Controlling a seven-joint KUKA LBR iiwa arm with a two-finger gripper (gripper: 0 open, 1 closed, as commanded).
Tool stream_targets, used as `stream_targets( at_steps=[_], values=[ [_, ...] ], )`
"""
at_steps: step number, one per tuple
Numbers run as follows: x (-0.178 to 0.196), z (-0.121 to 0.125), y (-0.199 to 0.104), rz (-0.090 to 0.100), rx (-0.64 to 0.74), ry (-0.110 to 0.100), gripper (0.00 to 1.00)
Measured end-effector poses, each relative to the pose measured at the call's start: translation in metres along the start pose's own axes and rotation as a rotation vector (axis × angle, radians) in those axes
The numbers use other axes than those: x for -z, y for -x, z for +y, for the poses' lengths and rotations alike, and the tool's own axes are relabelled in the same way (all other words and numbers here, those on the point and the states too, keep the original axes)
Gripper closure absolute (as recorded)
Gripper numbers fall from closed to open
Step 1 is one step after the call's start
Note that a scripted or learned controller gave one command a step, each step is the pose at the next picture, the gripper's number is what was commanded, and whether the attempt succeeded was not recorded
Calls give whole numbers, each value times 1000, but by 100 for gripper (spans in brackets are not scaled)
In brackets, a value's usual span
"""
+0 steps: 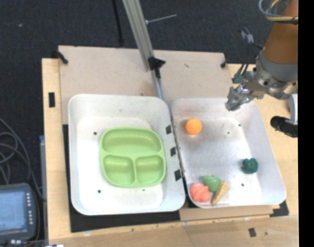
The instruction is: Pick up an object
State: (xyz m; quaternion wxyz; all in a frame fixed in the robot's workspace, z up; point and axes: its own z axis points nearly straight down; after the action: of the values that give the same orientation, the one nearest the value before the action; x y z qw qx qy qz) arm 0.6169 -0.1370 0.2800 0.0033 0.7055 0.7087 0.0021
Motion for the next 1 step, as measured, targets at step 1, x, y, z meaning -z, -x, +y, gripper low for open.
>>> stream_targets(
  at_steps=[1],
  values=[
    [-17, 7, -55, 2, 2, -8, 100]
  ],
)
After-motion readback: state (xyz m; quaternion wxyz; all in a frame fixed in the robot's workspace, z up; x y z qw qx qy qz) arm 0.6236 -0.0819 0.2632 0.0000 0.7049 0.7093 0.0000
